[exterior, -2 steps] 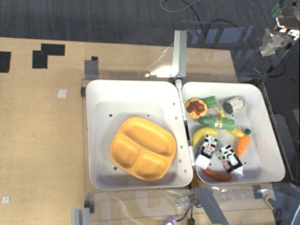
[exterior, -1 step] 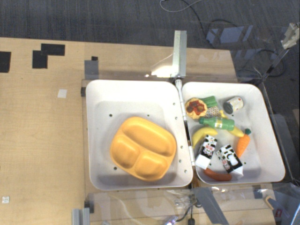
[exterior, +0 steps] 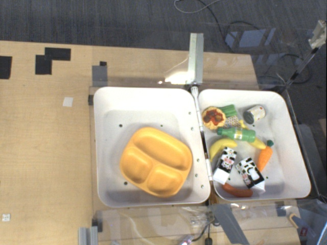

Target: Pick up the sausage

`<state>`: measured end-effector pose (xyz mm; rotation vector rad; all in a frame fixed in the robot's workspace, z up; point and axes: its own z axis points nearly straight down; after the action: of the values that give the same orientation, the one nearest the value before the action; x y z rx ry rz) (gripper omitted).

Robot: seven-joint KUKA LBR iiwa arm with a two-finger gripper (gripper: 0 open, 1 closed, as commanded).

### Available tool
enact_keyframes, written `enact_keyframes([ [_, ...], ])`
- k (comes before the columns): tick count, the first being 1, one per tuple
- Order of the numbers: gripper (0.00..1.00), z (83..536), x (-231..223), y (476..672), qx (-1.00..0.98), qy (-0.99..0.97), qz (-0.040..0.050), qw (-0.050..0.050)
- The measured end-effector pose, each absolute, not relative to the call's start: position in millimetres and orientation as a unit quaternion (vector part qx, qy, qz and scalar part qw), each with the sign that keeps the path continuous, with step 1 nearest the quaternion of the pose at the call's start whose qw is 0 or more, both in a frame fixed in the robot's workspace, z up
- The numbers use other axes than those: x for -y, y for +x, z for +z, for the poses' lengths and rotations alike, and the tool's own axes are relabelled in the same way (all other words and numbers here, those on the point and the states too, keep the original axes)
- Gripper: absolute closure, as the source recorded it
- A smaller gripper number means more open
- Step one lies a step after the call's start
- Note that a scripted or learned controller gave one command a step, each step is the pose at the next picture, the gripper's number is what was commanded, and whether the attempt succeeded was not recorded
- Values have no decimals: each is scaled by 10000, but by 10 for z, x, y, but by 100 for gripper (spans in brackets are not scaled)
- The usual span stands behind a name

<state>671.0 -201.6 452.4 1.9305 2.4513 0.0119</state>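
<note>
- I am looking down on the desk (exterior: 46, 152), which is carrying two shallow white bins side by side.
- The left bin (exterior: 110, 111) is holding a yellow divided plate (exterior: 156, 161), which is sitting low of centre in it.
- The right bin (exterior: 286, 111) is holding a cluster of toy food toward its left and near sides.
- A green bottle (exterior: 236, 133) is lying across the middle, with a banana (exterior: 219, 148) just below it.
- Two black-and-white cartons (exterior: 226, 165) are standing near the front, an orange carrot (exterior: 264, 158) lying to their right.
- A small pizza (exterior: 214, 117) and a grey can (exterior: 254, 114) are resting near the far wall.
- The sausage (exterior: 237, 190), reddish-brown, is lying along the near wall of the right bin, just below the cartons and touching or almost touching them.
- I am unable to tell whether the tool is apart or together.
</note>
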Motion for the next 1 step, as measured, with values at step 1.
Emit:
enact_keyframes([
  [1, 100, 4661, 1999, 6724, -7876, 6160, 54, 158],
])
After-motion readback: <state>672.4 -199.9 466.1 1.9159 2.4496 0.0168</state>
